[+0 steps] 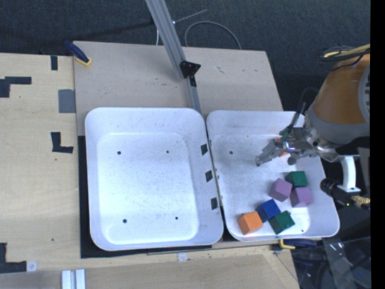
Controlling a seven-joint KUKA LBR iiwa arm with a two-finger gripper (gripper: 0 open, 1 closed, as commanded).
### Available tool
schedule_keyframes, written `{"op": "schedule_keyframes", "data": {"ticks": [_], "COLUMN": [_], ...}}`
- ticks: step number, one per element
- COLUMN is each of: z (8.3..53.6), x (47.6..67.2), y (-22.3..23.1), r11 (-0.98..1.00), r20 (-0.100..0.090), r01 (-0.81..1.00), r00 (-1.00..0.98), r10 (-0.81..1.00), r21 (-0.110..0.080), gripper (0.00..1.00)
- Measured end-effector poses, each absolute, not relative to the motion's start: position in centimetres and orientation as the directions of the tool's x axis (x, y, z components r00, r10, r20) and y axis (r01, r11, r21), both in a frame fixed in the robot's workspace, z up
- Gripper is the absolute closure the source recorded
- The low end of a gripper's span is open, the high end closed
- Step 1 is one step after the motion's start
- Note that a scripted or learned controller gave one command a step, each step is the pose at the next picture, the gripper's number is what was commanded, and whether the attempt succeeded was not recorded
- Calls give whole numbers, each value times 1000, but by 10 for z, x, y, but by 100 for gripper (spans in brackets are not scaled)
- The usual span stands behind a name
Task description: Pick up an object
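A: Gripper is seen over bare floor of the right bin, nothing held; finger spread cannot be told.

B: Blocks are crowded near the bin's near-right corner. A descent there risks striking two at once.

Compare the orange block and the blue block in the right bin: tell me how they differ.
1. Colour: the orange block is orange; the blue block is dark blue.
2. Place: the orange block lies nearest the bin's front left corner; the blue block sits just behind and to its right, closer to the claw.
3. Neighbours: the blue block sits against a green block; the orange block sits against the blue one alone.

Both are small cubes of similar size, lying loose in the bin.
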State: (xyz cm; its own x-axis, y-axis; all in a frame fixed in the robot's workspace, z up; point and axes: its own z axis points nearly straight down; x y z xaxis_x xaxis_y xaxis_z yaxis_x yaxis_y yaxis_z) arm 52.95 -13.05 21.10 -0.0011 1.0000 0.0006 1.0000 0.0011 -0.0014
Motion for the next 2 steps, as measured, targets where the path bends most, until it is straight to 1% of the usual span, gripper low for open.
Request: {"op": "schedule_keyframes", "data": {"ticks": [1, 2], "z": [360, 315], "x": [523, 608], "y": [-191, -104], "r11": [-1, 9], "r20": [-4, 3], "r01": [1000, 1000], "r00": [2, -9], "r10": [1000, 1000], "r21": [7, -3], "gripper": [0, 0]}}
